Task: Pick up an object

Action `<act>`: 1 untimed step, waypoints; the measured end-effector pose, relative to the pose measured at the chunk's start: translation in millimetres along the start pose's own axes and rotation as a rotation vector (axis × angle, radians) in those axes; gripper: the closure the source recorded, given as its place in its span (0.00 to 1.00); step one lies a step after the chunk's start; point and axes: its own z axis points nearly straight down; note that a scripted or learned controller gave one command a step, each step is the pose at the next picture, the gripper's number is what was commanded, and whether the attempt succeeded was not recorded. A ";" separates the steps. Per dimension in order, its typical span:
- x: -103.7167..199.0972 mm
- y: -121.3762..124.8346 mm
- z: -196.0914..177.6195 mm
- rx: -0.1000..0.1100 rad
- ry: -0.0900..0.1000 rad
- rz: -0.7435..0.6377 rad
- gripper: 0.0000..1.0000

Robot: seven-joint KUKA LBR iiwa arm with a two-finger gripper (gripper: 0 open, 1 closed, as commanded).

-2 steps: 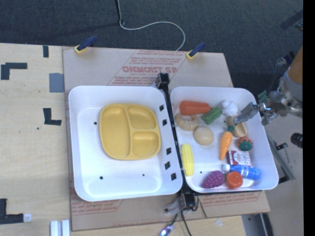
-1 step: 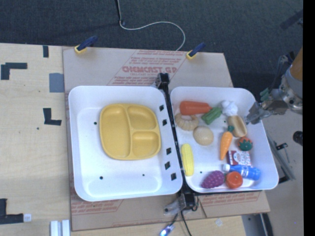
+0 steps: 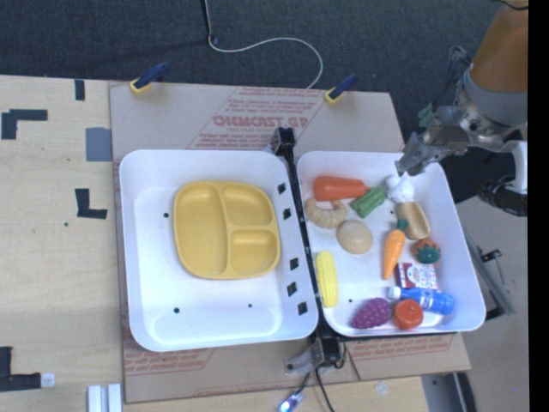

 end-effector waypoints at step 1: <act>71.6 -34.9 111.6 0.019 0.004 0.002 1.00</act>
